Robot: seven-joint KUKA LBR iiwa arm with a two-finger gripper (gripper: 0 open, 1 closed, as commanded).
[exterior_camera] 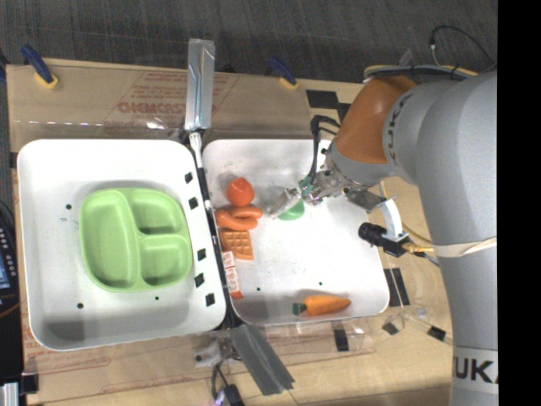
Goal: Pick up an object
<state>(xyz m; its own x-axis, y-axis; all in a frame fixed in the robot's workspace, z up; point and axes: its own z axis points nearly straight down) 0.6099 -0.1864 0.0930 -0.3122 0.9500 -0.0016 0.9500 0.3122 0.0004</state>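
Counting right bin point(355, 260): one tomato point(240, 191), carrot point(325, 304), waffle point(237, 244), sausage point(239, 217).

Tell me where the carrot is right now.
The carrot lies in the right bin, near its bottom edge in the camera view, apart from the waffle and hot dog further up by the divider.

Two shallow white plastic bins sit side by side on my cardboard-covered desk point(101, 91). The left bin point(42, 227) holds a green three-compartment plastic tray point(135, 239) near its middle. In the right bin point(338, 252), a round red toy tomato point(240, 190), an orange toy sausage point(239, 218) and an orange waffle-patterned toy piece point(237, 244) line up along the left wall, back to front. An orange toy carrot point(324, 305) lies near the front wall. My gripper point(287, 201) hangs over a small green round object point(292, 211) near the bin's middle.
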